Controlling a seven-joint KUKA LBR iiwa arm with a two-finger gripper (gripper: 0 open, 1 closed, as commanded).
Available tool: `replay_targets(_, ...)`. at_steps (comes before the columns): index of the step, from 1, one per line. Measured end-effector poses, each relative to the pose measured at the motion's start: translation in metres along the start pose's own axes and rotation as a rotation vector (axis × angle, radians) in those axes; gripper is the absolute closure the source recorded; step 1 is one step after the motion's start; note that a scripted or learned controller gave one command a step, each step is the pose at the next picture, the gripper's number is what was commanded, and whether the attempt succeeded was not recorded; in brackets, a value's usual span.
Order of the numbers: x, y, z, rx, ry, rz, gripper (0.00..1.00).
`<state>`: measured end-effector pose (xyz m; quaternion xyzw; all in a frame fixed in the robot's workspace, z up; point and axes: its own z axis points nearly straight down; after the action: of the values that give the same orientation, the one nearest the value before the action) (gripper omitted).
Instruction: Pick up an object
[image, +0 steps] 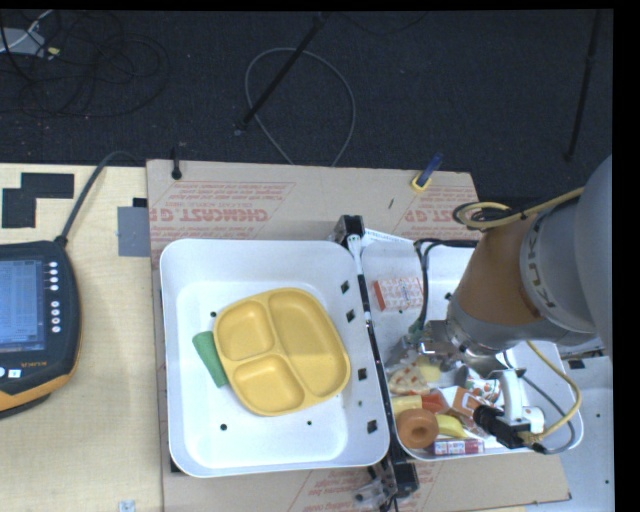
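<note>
The arm, grey with an orange band, reaches down into the right bin. My gripper sits low among a pile of small toy foods there, and the wrist hides how its fingers stand. Around it lie an orange ring-shaped piece, a red piece, a pale yellow and red piece and a yellow piece. I see no object lifted clear of the pile.
The left bin holds a yellow divided plate lying over a green flat piece. A teach pendant lies at the far left. Cables loop off the arm. Cardboard lines the bench under both bins.
</note>
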<state>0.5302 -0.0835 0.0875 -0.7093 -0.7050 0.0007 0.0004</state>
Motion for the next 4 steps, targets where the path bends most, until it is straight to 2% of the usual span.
replay_targets(1, -0.005, 0.018, 0.001, 0.006, 0.005, -0.007, 0.0)
replay_targets(2, 0.001, 0.085, 0.001, -0.001, 0.001, -0.008, 0.0)
replay_targets(3, -0.012, 0.024, 0.001, 0.001, 0.002, -0.004, 0.0)
replay_targets(4, -0.002, 0.004, 0.001, -0.003, 0.0, -0.002, 0.0)
